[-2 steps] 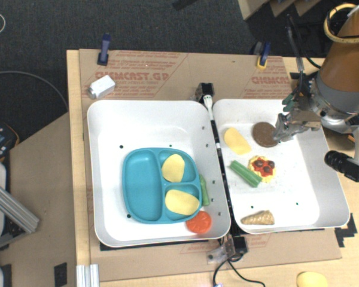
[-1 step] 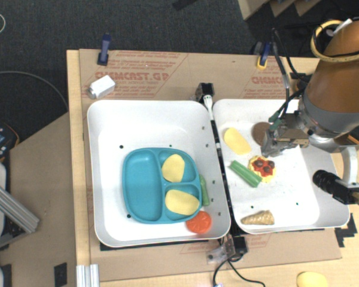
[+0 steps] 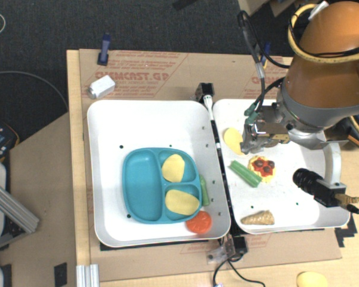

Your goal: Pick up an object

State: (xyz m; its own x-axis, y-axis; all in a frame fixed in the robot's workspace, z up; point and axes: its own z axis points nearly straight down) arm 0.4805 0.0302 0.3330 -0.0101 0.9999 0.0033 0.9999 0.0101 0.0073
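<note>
In the camera view, two white bins sit side by side on the bench. The arm (image 3: 326,64) reaches in from the right, its orange band bulking over the right bin's (image 3: 299,217) far right corner and hiding that part of it. The gripper (image 3: 253,141) hangs low over the right bin near its far left side; whether it is open or closed cannot be told, and nothing can be seen held in it.

Just left of the gripper lies a pale yellow piece (image 3: 232,139), partly cut off by the gripper body. Beneath the gripper rests a small pizza slice (image 3: 262,167), and beside it a green stick (image 3: 245,173), its long axis running slantwise from the bin's left wall toward its middle. A tan cone-shaped piece (image 3: 258,218) lies along the near edge, its tip pointing left.

The left bin (image 3: 107,124) carries a teal divided tray (image 3: 140,187) with two yellow pieces (image 3: 173,168) in its right compartments. A red-orange ball (image 3: 198,222) touches the tray's near right corner.
</note>
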